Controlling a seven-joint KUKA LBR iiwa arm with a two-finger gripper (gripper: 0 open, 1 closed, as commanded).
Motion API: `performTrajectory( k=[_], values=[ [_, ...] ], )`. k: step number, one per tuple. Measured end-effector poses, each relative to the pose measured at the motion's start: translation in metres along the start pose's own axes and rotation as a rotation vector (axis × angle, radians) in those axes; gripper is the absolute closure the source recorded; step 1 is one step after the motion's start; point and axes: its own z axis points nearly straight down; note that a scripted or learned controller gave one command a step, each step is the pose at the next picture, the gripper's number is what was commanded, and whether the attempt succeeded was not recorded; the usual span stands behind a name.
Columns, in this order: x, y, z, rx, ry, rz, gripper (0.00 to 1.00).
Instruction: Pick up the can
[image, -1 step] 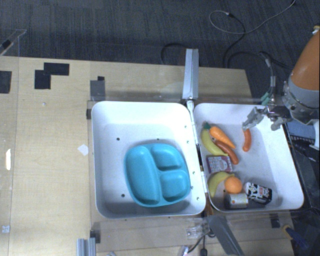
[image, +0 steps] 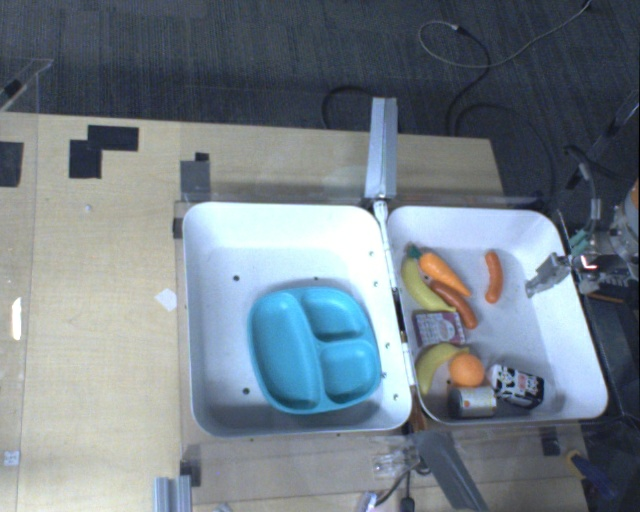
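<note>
The can (image: 473, 401), a small silver cylinder, lies on its side near the front edge of the right bin (image: 560, 330). It touches an orange (image: 465, 370) and a black-and-white cow-print carton (image: 518, 386). My gripper (image: 553, 270) hangs at the bin's right rim, well behind and to the right of the can, with nothing seen in it.
The right bin also holds a banana (image: 420, 287), a carrot (image: 441, 270), two sausages (image: 492, 276), a maroon packet (image: 437, 326) and a yellow fruit (image: 430, 364). In the left bin (image: 215, 300) lies a blue divided plate (image: 314, 348). A metal post (image: 382, 150) stands between the bins at the back.
</note>
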Motion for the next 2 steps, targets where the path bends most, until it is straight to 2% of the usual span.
performTrajectory(
  k=[1,2],
  values=[
    [0.053,-0.02,-0.018,0.001,0.002,0.073,0.0],
    [0.016,-0.035,0.135,0.003,0.001,0.184,0.0]
  ],
)
